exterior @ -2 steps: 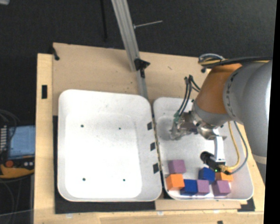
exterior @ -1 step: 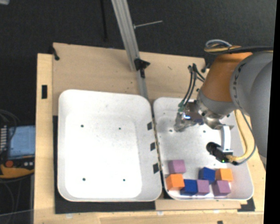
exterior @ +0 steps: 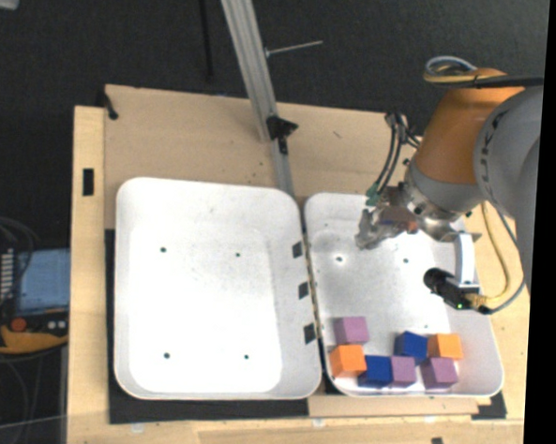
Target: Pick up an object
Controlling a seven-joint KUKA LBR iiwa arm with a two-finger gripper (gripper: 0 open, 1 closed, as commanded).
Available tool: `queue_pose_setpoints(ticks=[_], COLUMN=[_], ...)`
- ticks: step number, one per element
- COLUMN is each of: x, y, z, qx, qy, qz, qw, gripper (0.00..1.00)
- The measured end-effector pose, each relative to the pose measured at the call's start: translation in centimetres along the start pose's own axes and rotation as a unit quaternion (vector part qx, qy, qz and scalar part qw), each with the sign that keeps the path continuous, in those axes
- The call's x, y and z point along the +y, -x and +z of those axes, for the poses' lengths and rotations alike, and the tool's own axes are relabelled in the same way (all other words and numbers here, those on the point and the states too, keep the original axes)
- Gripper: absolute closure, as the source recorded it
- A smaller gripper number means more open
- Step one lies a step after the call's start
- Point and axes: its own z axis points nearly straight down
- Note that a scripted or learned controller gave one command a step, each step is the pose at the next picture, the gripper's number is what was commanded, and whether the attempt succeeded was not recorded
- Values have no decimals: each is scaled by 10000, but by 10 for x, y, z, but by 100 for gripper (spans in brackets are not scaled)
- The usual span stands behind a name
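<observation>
Several small blocks lie along the near edge of the right bin (exterior: 397,271): a purple block (exterior: 351,329), an orange block (exterior: 348,359), a blue block (exterior: 377,370), another purple one (exterior: 402,369), a blue one (exterior: 411,346), an orange one (exterior: 446,346) and a purple one (exterior: 440,372). My gripper (exterior: 371,233) hangs over the far part of the right bin, well away from the blocks. Nothing shows between its fingers.
The left bin (exterior: 208,287) sits beside the right one, with black clips along the shared edge. A slanted metal post (exterior: 254,69) rises from the bench behind the bins. Cables and a blue box (exterior: 44,282) lie off the bench's left side.
</observation>
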Motion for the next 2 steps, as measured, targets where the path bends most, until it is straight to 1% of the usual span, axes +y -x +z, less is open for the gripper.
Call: queue_pose_setpoints(ticks=[1,2], x=[-27,-52], y=[-40,-90], z=[-15,-11], qx=[13,4], qy=[-28,-36], qz=[-13,-9], qw=[10000,10000], gripper=[100,100])
